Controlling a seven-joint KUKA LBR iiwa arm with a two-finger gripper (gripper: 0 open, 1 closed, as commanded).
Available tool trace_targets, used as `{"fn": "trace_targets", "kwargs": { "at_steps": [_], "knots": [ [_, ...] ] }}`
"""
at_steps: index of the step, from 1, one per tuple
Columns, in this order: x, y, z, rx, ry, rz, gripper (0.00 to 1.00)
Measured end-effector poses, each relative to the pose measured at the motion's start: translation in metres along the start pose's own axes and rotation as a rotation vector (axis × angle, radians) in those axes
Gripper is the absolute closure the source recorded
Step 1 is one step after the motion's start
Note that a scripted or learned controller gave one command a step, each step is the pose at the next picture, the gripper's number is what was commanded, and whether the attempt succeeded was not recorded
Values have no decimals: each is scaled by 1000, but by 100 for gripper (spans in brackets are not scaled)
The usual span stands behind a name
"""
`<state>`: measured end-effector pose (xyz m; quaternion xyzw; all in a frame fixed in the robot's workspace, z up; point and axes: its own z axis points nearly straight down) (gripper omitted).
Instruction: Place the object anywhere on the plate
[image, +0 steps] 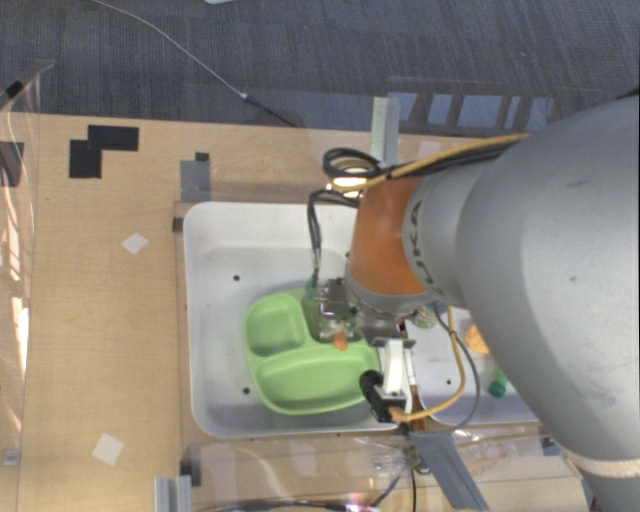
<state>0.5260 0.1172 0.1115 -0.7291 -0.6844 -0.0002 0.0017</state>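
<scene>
Wooden bench (90, 330) carries a white bin (215, 300); the green plate (300, 385) lies toward its near edge. The gripper (340, 335) hangs at the plate's right rim, finger state untellable. A small orange object (341, 342) is seen beneath; release is judged next.

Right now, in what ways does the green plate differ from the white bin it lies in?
The green plate is bright green; the white bin is plain white. The plate is much smaller and covers only part of the bin's floor. The plate is split into compartments by raised ridges, while the bin has one open floor. The arm hides the plate's right edge, while the bin's left wall is in plain view. Both are shallow with rounded corners.
</scene>
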Motion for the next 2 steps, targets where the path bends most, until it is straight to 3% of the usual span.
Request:
{"fn": "trace_targets", "kwargs": {
  "at_steps": [1, 2],
  "knots": [
    [-1, 2, -1, -6, -1, 1, 0],
    [-2, 26, -19, -5, -2, -409, 0]
  ]
}}
